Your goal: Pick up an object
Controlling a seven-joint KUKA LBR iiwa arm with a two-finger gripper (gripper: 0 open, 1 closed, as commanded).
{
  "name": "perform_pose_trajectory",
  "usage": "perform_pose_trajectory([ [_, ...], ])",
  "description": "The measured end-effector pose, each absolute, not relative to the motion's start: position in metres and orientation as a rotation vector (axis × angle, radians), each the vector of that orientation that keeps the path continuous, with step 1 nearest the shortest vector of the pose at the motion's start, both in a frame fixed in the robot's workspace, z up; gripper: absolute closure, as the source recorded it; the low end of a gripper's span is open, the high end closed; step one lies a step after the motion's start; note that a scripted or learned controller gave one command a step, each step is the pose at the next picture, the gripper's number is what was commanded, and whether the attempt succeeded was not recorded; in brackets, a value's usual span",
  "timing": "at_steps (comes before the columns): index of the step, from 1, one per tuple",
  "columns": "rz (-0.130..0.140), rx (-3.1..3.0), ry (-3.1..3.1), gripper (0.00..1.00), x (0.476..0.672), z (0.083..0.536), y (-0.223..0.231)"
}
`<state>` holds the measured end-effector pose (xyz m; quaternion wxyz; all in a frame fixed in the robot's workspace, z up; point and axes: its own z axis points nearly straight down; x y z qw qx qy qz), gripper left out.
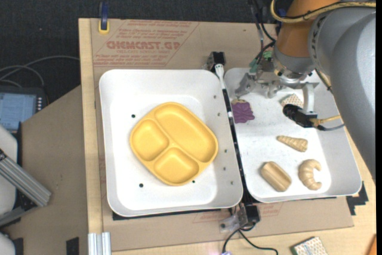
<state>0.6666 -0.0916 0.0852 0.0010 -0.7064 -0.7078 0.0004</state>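
The gripper point(261, 85) hangs at the right bin's point(340, 179) 11 o'clock corner, its finger state hard to tell, just above a purple toy point(242, 111), with a cone point(292, 142), croissant point(310, 173) and tan roll point(275, 176) toward 5 o'clock, and a yellow divided plate point(173, 143) in the left bin point(113, 128).

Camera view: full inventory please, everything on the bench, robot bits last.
bins: 2, white, side by side on the bench
divided plate: 1, yellow, middle of left bin
purple toy: 1, purple, right bin, by its left wall
cone: 1, tan, right bin, centre
bread roll: 1, light brown, right bin, near edge
croissant: 1, tan, right bin, near-right corner
gripper: 1, grey metal, over right bin's far end
arm: 1, grey with orange band, from right
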Motion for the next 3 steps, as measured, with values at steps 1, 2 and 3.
perform_pose_trajectory([
  [1, -0.001, -2.23, -2.22, 0.0, 0.616, 0.212, -0.14],
  [2, 0.007, -2.223, -2.209, 0.0, 0.583, 0.082, -0.215],
  [3, -0.012, -2.211, -2.239, 0.0, 0.662, 0.086, -0.084],
])
